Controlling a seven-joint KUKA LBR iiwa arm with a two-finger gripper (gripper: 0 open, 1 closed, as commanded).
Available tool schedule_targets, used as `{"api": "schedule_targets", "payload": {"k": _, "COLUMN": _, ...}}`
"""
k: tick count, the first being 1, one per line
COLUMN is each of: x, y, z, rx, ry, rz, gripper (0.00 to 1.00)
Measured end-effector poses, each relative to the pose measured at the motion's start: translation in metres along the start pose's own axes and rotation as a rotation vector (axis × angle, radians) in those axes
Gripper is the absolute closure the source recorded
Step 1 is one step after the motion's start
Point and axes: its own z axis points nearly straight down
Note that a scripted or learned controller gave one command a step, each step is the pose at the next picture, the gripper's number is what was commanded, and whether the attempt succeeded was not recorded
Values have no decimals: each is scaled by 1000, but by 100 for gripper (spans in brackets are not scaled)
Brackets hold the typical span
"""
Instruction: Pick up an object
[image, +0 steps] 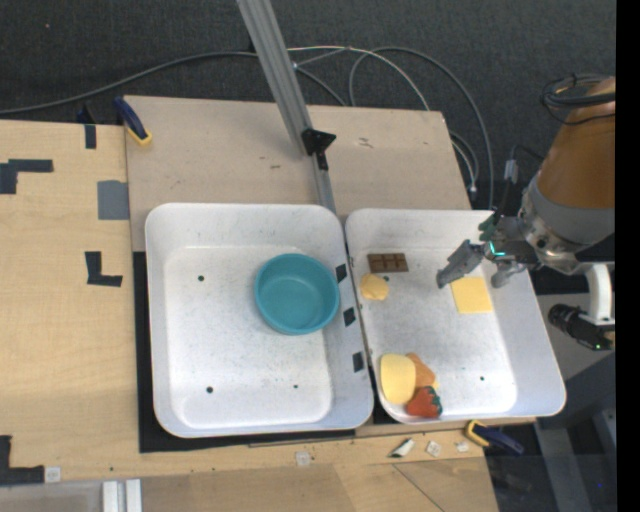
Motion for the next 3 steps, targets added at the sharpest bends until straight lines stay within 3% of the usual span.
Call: {"api": "schedule_targets", "payload": {"k": 3, "x": 0, "y": -6, "z": 162, "rx": 7, "ry": 1, "rz": 1, "gripper": 0}}
